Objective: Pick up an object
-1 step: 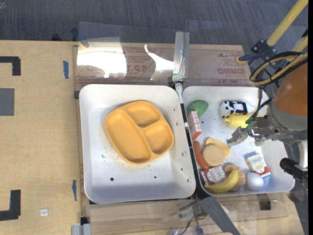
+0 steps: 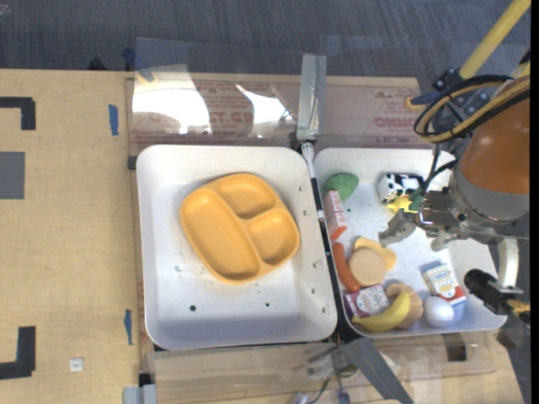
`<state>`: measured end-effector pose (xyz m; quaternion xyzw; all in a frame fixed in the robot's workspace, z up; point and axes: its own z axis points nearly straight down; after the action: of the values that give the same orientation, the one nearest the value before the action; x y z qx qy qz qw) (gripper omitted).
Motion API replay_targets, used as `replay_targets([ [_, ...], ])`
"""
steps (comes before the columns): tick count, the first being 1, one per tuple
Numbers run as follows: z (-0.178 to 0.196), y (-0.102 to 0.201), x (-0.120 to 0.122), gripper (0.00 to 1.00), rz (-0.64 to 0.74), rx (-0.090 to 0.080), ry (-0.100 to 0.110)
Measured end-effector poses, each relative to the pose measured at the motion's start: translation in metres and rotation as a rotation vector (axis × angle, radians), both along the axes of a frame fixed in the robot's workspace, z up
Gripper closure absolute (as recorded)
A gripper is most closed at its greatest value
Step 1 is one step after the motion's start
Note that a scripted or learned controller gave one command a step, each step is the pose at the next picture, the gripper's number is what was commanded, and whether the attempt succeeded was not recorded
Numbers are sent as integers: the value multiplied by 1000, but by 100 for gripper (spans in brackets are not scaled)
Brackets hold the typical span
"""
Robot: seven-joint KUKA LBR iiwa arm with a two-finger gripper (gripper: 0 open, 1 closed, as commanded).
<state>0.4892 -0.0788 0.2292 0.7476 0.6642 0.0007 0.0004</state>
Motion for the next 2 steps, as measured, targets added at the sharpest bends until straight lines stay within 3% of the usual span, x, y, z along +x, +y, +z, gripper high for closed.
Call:
replay_targets([
  [1,-106,-15,16,0,-330,1,10],
  [2,-139,-23,54,0,-147,1,-9],
])
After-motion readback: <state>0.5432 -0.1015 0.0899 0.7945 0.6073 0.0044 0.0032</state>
